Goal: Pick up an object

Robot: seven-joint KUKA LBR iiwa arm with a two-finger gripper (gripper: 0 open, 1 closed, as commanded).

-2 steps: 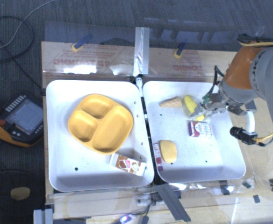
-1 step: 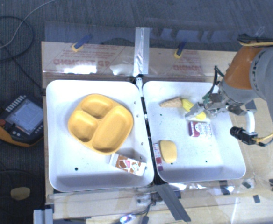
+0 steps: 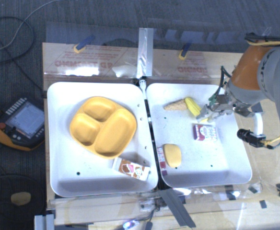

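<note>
Gripper (image 3: 211,110) is seen low in the right bin (image 3: 236,174), at its upper-right part, on the grey arm (image 3: 269,75) with the glossy orange band. Finger state cannot be told: the tips are blurred into a small metallic cluster, and nothing is seen clamped between them.

Relative to the fingers:
- Corn cob (image 3: 193,107): yellow, short, cylindrical, bumpy-looking; just beside the tips on the side toward the bin divider, possibly touching, which cannot be resolved.
- Beige cone-shaped item (image 3: 174,105): matte, tapered, lying flat beyond the corn, further toward the divider.
- Small flat packet (image 3: 205,132): red and white print, roughly rectangular; just below the tips toward the near rim, apart from them.
- Yellow rounded block (image 3: 172,155): smooth, soft-looking, with a thin printed strip at its side; well apart, near the bin's near-left corner.

Left bin (image 3: 58,176), well apart from the fingers:
- Yellow divided plate (image 3: 103,126): glossy plastic, three rounded compartments, sat tilted across the bin floor.
- Small printed carton (image 3: 132,168): brown and white, boxy, lying at the plate's near edge.

Both bins are shallow, white, smooth plastic with rounded corners, set side by side on the bench (image 3: 101,61), whose surface is clear-film-covered board.
</note>
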